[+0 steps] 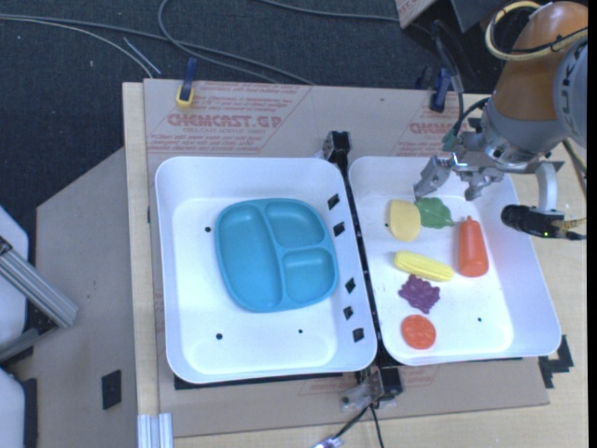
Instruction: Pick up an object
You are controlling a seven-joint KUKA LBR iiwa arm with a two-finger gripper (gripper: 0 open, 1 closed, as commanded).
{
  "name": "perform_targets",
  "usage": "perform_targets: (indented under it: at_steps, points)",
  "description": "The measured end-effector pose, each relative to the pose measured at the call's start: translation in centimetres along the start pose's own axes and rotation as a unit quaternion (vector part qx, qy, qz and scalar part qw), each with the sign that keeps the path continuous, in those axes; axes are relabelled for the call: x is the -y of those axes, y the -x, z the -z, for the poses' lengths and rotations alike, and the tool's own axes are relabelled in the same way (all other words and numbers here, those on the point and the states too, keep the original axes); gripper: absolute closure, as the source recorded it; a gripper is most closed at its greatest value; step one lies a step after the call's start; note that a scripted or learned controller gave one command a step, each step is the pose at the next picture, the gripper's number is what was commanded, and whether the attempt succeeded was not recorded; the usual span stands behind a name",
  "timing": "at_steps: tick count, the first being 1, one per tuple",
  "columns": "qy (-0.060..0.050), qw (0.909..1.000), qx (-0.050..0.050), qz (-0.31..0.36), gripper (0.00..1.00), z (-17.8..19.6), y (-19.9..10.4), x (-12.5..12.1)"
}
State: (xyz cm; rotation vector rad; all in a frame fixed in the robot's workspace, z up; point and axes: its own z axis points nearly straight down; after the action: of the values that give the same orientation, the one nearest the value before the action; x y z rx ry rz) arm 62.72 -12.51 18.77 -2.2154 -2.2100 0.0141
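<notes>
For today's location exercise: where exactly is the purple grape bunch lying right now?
The purple grape bunch lies in the right bin, between the yellow corn above it and the red tomato below it.

Bright, even overhead light floods the two white bins [177, 250], which verge on overexposed and lose surface detail. Shadows are short and soft beneath the blue tray [276, 253] and the toy foods. The dark floor [75, 54] (upper left) falls into murk. Focus is moderately soft throughout, with mild grain; a green indicator light [546, 232] glows at right.
</notes>
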Motion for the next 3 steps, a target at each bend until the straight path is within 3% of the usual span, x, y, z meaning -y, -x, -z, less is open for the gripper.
perform_targets:
  at_steps: [1, 3]
  points:
    - [0.007, 1.0000, 0.001, 0.001, 0.00, 0.8, 0.0, -0.3]
    - [0.007, 1.0000, 0.000, 0.001, 0.00, -10.2, 0.8, -0.4]
